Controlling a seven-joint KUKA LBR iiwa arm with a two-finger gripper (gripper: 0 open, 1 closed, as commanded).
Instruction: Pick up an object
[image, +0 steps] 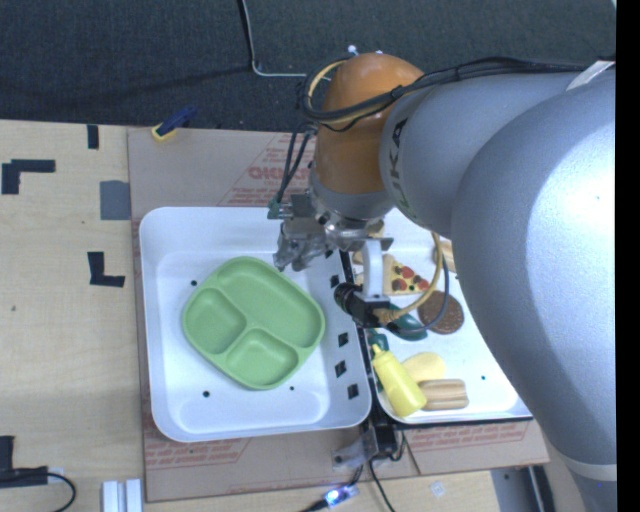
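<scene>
The grey arm (520, 230) fills the right side of the view, its orange band (360, 110) sitting above the wrist over the far edge of the bins. Below it, the left white bin (170, 400) holds a green divided plate (253, 321) with three compartments, lying flat near the bin's centre. The right white bin (500, 395) is largely covered by the arm — what shows of it is its near part and the strip along the shared wall.

The gripper (300, 245) hangs over the far right corner of the left bin, just beyond the plate's far edge; it is dark and seen from above, so whether it is spread or closed cannot be told, and nothing can be seen held in it.

In the right bin, a yellow bottle-shaped toy (398, 385) lies near the dividing wall, with a hot-dog toy (442, 394) touching it on the right. Farther back are a brown round cookie-like piece (442, 315) and a pizza-slice toy (402, 277) — both close under the wrist. A dark teal object (408, 323) lies between them and the yellow toy; its form is unclear.
</scene>
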